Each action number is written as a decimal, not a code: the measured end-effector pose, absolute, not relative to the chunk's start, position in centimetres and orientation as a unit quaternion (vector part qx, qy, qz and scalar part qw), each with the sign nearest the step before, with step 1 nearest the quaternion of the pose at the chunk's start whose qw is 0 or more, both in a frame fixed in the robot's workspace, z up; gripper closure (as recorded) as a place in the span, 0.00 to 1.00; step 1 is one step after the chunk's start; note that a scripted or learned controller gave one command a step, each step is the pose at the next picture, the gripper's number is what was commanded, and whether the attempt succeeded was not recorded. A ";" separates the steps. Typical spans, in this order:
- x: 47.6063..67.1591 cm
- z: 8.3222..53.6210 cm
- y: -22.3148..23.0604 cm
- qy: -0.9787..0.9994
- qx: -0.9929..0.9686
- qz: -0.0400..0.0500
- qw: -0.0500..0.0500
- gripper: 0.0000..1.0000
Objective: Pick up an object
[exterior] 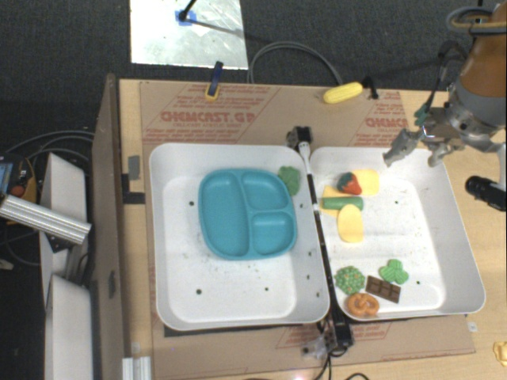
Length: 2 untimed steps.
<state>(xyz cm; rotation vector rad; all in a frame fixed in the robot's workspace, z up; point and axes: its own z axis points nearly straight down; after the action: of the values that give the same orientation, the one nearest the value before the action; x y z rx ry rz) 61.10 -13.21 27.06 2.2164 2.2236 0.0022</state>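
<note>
The gripper [414, 148] hangs spread and empty above the right bin's [444, 212] far rim; descending there risks striking plastic — the clustered toy food [349, 192] invites a crowded, slipping grasp.

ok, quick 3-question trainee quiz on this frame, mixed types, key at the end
1. True or false: the gripper holds one of the toy foods.
2. Which bin holds the blue divided plate? A) left bin B) right bin C) neither
3. Fill in: the chocolate bar lies between the pretzel and the ____ piece above it.

Key:
1. False. The gripper hangs above the right bin's far corner, with nothing between its open fingers.
2. A. The plate sits in the left bin, with a green leafy piece at its far right corner.
3. Green: the dark green leafy piece.
</note>
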 end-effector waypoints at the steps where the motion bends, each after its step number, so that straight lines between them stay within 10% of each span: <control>1: 62.2 18.2 -10.0 0.710 0.704 -0.001 -0.002 0.00; 2: 64.7 8.9 -9.7 0.710 0.704 0.000 0.000 0.00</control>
<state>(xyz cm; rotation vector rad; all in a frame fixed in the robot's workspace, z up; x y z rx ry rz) 64.66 -9.69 8.86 2.2123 2.2295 0.0007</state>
